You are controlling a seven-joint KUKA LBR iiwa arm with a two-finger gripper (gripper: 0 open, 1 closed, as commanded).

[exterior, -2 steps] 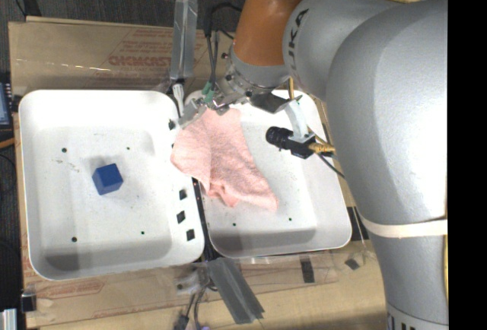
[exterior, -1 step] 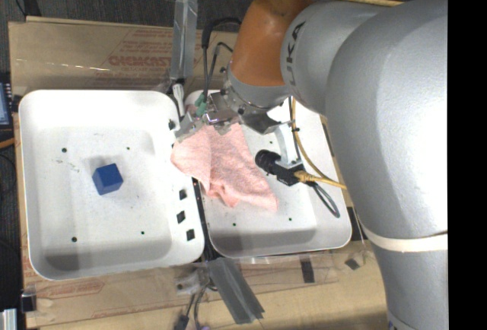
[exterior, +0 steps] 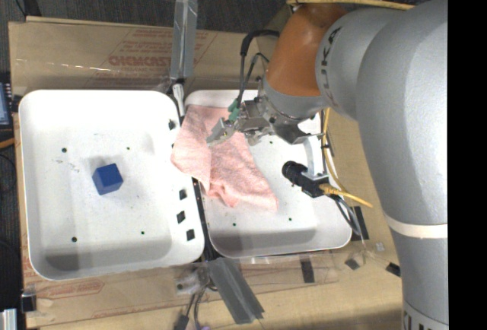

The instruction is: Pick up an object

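A pink cloth lies crumpled in the right bin, its left edge draped over the divide toward the left bin. My gripper hovers right above the cloth's upper part, low over it. A small blue cube sits alone in the left bin, far to the left of the gripper. I see nothing held between the fingers.
The grey arm with its orange band covers the right bin's far right side. A grey upright post stands behind the bins, and brown cardboard lies under them. Black clips mark the divide between bins.
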